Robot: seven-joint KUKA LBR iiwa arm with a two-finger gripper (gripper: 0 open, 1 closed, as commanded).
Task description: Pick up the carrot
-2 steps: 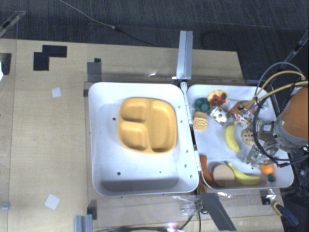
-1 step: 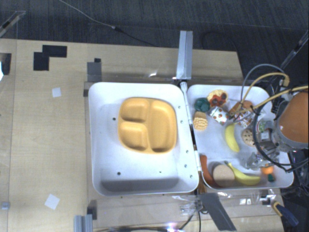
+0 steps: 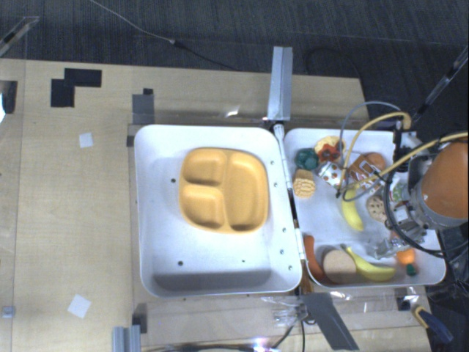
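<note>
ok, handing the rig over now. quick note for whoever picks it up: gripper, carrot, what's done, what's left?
Gripper: low in the right bin, near its front right corner; cables hide the fingers, so open or shut is unclear.
Carrot: small orange piece just right of the gripper, beside a banana; not seen between the fingers.
Left bin: holds the yellow divided tray.
Done: arm is down at the carrot.
Left: confirm a grasp, then lift it.

A divided plate (image 3: 223, 189) lies in the left bin (image 3: 157, 270); food items seemingly crowd the right bin (image 3: 432, 273).
</note>
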